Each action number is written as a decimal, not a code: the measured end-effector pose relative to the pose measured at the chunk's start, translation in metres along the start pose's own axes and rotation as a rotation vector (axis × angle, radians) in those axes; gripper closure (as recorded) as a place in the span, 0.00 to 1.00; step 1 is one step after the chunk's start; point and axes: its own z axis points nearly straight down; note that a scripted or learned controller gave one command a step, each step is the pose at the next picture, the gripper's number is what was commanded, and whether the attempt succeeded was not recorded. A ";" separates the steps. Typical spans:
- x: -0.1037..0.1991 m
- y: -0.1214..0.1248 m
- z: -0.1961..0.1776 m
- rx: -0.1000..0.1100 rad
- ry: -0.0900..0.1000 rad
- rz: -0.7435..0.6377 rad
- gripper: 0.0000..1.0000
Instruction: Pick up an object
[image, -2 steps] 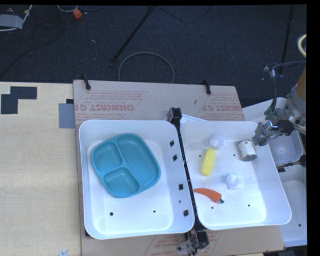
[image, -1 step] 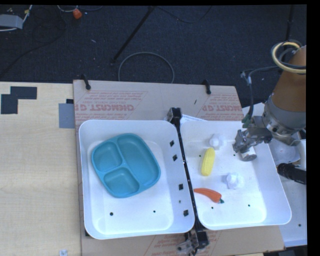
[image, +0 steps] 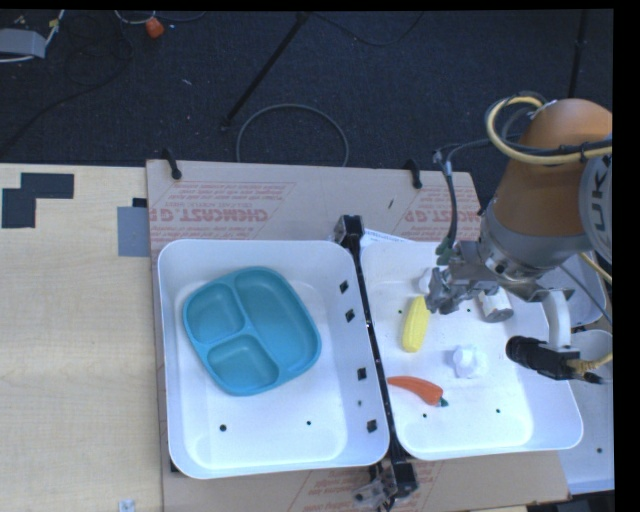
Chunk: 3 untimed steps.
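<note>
Arm over the right bin, its gripper just above and beside the yellow corn cob, which lay on the bin floor ungrasped, so the pick remained undone; the claw's opening could not be told.

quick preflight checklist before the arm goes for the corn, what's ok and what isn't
1. Corn in the right bin, lying apart from the other items: ok.
2. End effector close to the corn, just up and right of it: ok.
3. End effector centred over the corn: not ok, it sits off to one side.
4. Finger opening: cannot tell.
5. Carrot and white lump away from the corn: ok.
6. Blue plate in the left bin, out of the way: ok.
</note>
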 end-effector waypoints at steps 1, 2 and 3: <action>0.044 -0.013 0.001 0.000 -0.001 0.001 1.00; 0.096 -0.018 0.002 0.000 -0.001 0.000 1.00; 0.145 -0.030 0.026 0.003 -0.002 0.000 1.00</action>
